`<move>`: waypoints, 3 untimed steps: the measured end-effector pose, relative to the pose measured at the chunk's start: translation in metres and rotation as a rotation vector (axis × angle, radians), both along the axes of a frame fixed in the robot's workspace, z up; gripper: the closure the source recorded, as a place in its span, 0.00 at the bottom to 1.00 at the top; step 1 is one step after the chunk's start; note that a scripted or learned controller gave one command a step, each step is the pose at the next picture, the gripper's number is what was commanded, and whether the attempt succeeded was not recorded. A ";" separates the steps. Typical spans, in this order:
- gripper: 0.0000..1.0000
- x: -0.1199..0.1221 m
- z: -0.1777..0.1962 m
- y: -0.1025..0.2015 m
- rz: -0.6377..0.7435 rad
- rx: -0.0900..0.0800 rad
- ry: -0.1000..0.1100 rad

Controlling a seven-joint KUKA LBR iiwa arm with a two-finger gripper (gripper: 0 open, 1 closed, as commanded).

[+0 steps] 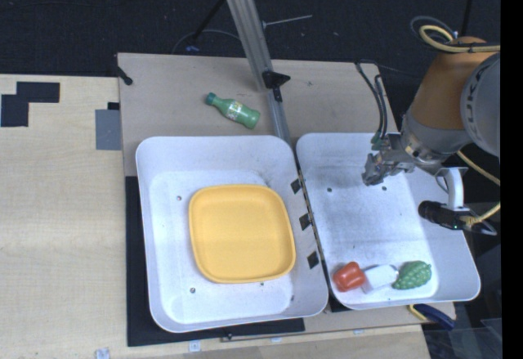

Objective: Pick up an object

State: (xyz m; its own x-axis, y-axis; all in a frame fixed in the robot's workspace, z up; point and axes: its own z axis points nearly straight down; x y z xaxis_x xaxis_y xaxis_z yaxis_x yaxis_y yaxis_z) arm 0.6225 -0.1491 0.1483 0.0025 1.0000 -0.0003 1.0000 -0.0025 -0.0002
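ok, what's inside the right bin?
The right shallow white bin holds three things along its near edge: a small red pepper-like piece, a white block and a green bumpy piece. The claw hangs over the far part, hiding the floor beneath it.

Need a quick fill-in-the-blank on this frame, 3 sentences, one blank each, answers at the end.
1. The square yellow plastic plate lies in the ____ white bin.
2. The small green plastic bottle lies on the bench, ____ both bins.
3. In the right white bin, a small white block sits between the red toy pepper and a ____ bumpy toy.

Answers: left; outside; green
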 end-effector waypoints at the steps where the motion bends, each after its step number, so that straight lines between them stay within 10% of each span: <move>1: 1.00 -0.006 0.051 -0.007 0.002 -0.001 -0.004; 3: 1.00 -0.016 0.090 0.044 0.006 0.001 0.001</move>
State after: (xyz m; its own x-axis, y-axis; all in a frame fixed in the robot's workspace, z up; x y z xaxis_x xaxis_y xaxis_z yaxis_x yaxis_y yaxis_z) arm 0.6066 -0.1049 0.2380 -0.0033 1.0000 0.0010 1.0000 0.0033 -0.0010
